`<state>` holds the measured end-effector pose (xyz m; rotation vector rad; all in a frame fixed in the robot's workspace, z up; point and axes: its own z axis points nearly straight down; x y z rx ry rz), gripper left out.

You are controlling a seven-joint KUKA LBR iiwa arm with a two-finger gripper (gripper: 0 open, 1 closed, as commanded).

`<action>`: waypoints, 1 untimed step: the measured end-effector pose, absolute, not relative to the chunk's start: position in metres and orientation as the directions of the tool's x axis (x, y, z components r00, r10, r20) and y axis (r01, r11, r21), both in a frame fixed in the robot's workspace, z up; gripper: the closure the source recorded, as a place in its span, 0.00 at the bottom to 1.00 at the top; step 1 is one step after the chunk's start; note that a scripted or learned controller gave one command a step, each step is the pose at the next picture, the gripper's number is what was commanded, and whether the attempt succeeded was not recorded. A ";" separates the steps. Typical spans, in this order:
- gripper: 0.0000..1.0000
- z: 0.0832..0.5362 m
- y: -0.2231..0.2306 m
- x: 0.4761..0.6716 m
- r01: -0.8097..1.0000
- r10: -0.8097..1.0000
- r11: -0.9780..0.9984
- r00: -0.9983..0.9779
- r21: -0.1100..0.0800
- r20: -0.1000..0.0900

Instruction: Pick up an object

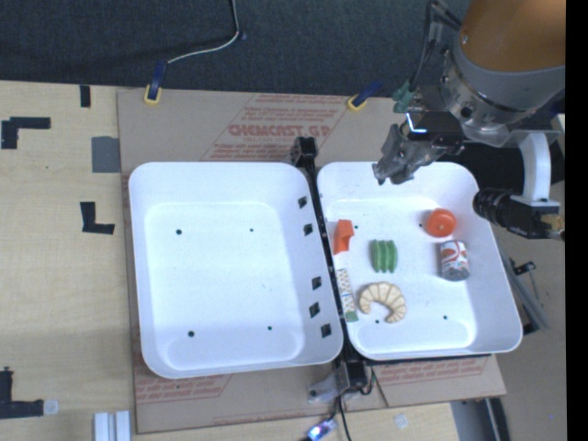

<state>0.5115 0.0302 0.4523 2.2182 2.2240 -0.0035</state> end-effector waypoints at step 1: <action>1.00 0.462 0.030 0.512 1.000 1.000 0.003 -0.003 -0.002 -0.003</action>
